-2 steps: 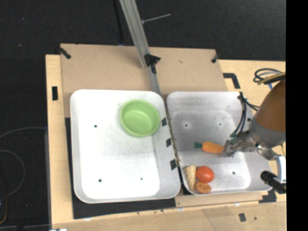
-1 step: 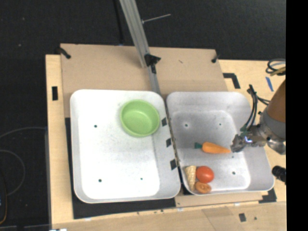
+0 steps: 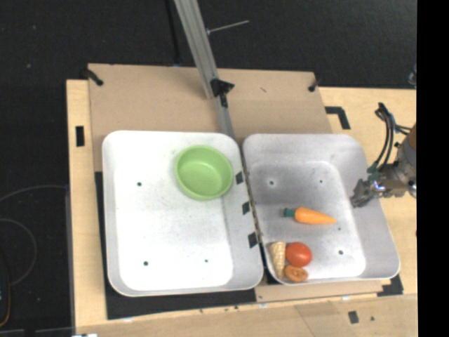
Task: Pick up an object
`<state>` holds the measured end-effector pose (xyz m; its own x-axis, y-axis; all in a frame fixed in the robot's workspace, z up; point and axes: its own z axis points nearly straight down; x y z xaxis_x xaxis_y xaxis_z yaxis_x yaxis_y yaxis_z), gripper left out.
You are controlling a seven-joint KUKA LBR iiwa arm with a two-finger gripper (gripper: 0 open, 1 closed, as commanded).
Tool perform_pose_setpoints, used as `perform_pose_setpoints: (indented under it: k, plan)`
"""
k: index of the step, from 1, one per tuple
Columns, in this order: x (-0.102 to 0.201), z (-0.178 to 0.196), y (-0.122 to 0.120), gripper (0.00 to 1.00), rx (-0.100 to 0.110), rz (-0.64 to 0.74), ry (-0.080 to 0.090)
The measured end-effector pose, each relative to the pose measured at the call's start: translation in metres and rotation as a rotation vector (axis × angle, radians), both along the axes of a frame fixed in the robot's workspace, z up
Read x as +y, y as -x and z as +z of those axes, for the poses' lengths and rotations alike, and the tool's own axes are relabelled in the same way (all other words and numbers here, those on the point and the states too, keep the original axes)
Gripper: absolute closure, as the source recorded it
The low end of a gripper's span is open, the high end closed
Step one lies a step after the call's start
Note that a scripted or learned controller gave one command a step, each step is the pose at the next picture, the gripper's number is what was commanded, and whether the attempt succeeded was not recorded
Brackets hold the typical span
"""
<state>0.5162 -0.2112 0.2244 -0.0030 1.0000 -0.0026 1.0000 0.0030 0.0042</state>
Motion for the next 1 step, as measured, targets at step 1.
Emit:
perform_pose_setpoints:
  k: [1]
  plan:
    - [-0.001, 0.0369, -0.0018, 1.0, -0.002, 0.002, 0.0]
